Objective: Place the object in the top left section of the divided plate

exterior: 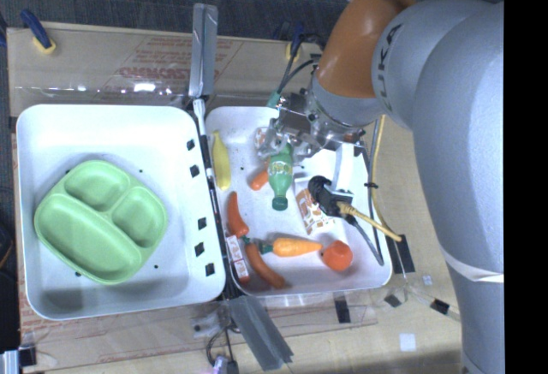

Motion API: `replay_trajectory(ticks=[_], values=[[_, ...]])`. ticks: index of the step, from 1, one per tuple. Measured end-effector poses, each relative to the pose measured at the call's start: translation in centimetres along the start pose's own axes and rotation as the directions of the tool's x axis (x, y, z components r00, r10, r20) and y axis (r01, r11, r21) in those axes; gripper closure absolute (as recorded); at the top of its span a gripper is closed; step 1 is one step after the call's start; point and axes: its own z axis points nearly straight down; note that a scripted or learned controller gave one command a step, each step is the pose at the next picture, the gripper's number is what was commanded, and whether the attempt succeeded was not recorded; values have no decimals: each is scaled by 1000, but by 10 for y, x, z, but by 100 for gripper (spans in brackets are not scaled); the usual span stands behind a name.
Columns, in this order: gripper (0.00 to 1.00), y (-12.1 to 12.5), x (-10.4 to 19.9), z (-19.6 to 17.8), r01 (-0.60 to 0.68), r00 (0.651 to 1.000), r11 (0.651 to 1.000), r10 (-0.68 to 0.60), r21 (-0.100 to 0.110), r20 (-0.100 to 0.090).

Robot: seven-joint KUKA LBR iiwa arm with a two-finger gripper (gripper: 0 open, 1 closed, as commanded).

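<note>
Two bins; grey two-finger gripper (287,139) is low in the right bin, right over the green plastic bottle (279,177), whose neck sits just under the tips. Can't tell the gripper's state or whether it has a hold. Judging: pick step. Light green divided plate (98,218) lies well left of it, in the left white bin (34,133). Next: confirm grip, lift, carry to the top left section.

Arm over the right bin, plate in the left bin

The gripper (278,141) hangs above a green bottle (279,176) (centre of frame); the green divided plate (100,219) lies lower left.
</note>
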Motion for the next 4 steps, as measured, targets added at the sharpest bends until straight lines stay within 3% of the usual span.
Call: replay_trajectory(ticks=[1,2,3,4], values=[[100,3,-18,-14,-224,975,975,224,-8,-1],[100,-66,41,47,-162,987,987,162,-4,1],[100,-125,115,47,-149,989,989,149,-5,2],[100,-147,171,76,32,999,999,-32,-3,3]])
